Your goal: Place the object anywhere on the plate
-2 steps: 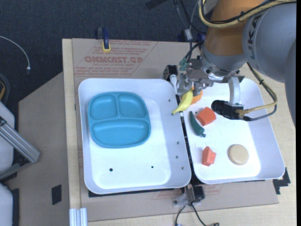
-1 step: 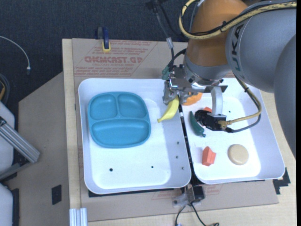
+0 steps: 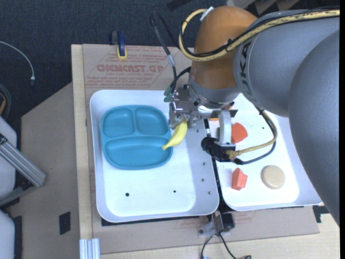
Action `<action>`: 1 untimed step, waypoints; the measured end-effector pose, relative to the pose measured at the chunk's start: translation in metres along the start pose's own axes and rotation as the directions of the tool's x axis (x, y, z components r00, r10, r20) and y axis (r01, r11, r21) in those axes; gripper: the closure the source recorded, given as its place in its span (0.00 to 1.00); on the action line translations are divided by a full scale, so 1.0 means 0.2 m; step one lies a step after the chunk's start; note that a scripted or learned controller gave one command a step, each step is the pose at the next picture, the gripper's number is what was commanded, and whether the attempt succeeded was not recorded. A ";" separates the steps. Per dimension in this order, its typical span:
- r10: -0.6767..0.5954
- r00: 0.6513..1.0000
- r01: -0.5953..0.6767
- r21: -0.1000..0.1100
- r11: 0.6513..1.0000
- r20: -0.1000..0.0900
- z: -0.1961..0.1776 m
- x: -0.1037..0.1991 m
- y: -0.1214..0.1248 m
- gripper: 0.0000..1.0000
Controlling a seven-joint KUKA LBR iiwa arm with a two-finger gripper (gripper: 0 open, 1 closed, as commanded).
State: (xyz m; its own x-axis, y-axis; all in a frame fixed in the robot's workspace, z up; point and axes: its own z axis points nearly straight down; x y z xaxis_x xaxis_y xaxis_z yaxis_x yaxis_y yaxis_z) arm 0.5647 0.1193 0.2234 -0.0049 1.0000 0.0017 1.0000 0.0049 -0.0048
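Grey arm point(image 3: 291, 53) overhangs the 2 bins. Gripper point(image 3: 179, 120) grips the banana point(image 3: 177, 136) at its upper end; the fruit hangs at the right rim of the blue plate point(image 3: 135, 136). Step: placement. Next: shift left, then release.

Looked down from above the bench point(image 3: 81, 144) at a slant, fixed, facing both white bins: left bin point(image 3: 108, 198) nearly whole in frame, right bin point(image 3: 280, 196) cut off toward the right and partly covered. Sat high enough to take in the cardboard sheet point(image 3: 135, 63) behind the bins, dark floor point(image 3: 43, 26) at the top and left, and a cable end point(image 3: 215, 236) at the bottom edge. Stood close to the arm point(image 3: 291, 53), which bulked large and somewhat blurred across the upper right, perhaps nearer the lens than the bins. Had no second view to overlap with.
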 end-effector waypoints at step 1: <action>0.001 1.000 -0.001 -0.003 1.000 0.001 0.04 0.21 -0.01 1.00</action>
State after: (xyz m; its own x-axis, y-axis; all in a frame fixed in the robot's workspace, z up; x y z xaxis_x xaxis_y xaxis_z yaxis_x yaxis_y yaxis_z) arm 0.5616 0.1608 0.2162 -0.0040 1.0000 0.0007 1.0000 0.0040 -0.0017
